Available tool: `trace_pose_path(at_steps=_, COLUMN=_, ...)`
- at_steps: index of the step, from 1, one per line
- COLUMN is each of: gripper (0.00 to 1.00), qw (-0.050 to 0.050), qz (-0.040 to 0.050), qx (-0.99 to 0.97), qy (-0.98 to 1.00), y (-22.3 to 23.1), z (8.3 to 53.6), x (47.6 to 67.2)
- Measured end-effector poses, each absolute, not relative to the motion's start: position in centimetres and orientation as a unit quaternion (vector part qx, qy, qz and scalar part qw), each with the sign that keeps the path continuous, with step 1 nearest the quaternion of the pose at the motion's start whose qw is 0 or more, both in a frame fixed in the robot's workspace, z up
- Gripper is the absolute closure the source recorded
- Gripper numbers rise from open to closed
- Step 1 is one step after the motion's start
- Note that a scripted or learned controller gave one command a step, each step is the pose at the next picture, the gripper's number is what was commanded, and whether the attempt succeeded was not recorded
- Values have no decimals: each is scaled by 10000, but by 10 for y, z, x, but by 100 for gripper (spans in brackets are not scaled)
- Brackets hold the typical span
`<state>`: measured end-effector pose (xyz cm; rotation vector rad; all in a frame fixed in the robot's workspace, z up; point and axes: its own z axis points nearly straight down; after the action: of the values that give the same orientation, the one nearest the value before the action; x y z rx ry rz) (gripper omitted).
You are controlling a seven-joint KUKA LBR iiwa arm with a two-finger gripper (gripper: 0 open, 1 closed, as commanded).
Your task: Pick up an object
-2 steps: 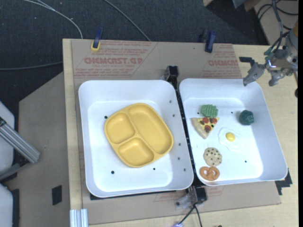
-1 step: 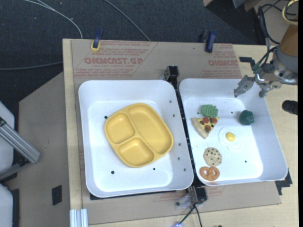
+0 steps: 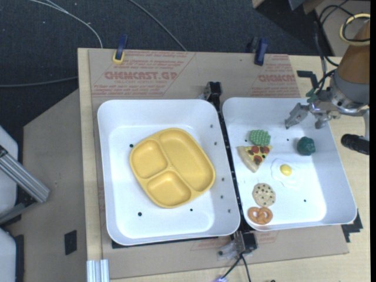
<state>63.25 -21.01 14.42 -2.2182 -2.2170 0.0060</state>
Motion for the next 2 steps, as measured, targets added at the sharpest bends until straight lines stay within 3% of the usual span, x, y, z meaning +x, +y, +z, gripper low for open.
trace_pose_path(at_steps=1, gripper=0, qw=31, qz=19, qx=-7070, qy=-7072, y=-209, z=90, x=631)
trace_pose_path(at_steps=2, gripper=100, qw=-11, qz=-4, qx=-7067, qy=-7075, y=-210, z=106, x=634)
